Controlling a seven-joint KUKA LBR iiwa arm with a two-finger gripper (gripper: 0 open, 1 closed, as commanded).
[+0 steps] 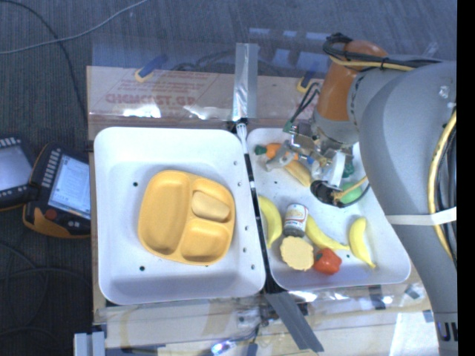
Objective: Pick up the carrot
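The arm's grey bulk covers the right bin's [393,269] right side, and the gripper [315,153] hangs low over its far end; whether the claw is wide or narrow cannot be told. The carrot [272,151] lies at the far left of that bin, just left of the gripper, partly hidden, green top leftward, its long axis roughly left to right. Faint red lettering on the cardboard [159,95] beyond the bins is unreadable. A small jar's [295,219] label is too blurred to read.

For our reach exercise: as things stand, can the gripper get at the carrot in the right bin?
Probably yes. The gripper hangs over the right bin beside the carrot, which lies uncovered near the far left corner; nothing lies between them.
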